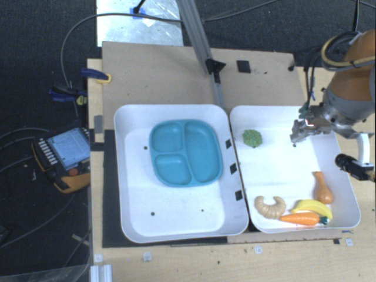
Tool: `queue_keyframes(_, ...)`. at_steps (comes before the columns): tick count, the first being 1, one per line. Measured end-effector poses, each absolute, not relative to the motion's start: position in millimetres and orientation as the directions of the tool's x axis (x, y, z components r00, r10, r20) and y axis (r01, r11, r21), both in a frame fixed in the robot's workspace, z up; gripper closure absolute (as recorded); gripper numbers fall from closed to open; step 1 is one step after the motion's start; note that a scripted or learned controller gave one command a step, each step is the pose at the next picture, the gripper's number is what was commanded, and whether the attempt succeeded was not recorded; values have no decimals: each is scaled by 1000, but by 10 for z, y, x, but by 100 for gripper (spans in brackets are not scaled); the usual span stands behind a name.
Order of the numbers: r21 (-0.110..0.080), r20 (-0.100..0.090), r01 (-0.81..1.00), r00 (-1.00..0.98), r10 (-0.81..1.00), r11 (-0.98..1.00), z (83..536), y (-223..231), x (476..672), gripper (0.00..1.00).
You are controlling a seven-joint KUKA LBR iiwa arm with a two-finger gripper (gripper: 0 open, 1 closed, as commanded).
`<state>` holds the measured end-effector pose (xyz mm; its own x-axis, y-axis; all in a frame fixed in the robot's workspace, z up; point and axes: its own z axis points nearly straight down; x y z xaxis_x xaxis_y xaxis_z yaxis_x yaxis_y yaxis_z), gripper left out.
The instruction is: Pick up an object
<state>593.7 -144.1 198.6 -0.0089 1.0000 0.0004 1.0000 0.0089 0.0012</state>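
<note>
The hand point(298, 131), with nothing between its fingers and its opening too small to judge, hovers in the right bin point(276, 169) beside the broccoli point(252, 138), so approach seems in progress; next it must descend onto it.

The end effector point(298, 133) hangs over the upper part of the right bin point(276, 169). Below it the white floor is free, and to its left too, until the broccoli point(252, 138). Further down stand the drumstick point(321, 187), banana point(314, 207), carrot point(301, 218) and croissant point(269, 206), crowded along the lower wall.
</note>
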Motion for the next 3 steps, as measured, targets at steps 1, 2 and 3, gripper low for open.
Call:
queue_keyframes(1, 1, 1, 1000, -10, 1000, 10, 1928, -932, 5897, 100)
queue_keyframes(2, 0, 2, 1000, -9, 1000, 9, 1992, -467, 5802, 100)
queue_keyframes(3, 2, 2, 1000, -12, 1000, 12, 2094, 163, 5771, 100)
